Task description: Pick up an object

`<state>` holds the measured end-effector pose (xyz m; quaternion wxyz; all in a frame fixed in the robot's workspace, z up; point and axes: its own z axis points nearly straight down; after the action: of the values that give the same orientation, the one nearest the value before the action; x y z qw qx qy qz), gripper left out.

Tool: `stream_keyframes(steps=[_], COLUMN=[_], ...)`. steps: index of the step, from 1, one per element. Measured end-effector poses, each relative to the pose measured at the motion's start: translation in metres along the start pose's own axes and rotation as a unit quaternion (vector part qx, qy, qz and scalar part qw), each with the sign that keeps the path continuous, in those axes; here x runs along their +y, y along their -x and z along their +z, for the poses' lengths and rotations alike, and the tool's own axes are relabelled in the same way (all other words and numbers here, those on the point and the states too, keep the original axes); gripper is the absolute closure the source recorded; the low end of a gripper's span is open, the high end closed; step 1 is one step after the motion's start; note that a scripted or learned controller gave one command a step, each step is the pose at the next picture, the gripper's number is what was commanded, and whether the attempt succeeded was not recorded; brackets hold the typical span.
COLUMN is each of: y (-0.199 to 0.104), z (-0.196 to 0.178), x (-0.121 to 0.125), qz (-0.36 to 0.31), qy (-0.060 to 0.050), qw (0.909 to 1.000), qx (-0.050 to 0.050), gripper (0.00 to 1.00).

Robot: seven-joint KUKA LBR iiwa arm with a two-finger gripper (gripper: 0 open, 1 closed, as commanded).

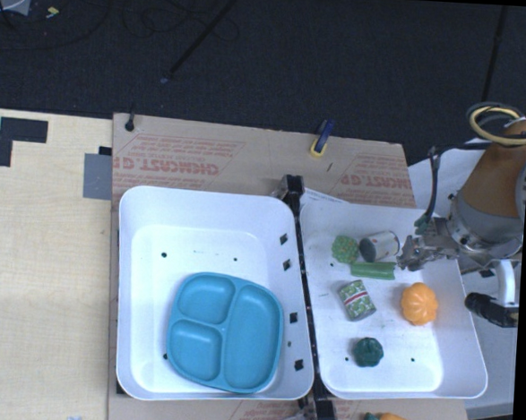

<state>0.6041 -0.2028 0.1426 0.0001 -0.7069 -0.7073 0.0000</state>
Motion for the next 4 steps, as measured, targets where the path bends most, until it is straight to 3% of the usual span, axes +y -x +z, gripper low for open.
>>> stream_keyframes(steps=[2, 4], y=[0.007, -0.083], z=[-0.087, -0.085], x=[0.006, -0.033], qz=[-0.001, -0.001], qy=[0.001, -0.002], qw=[1.0000, 1.0000], qx=[0.000, 0.001], gripper=[1.00, 1.00])
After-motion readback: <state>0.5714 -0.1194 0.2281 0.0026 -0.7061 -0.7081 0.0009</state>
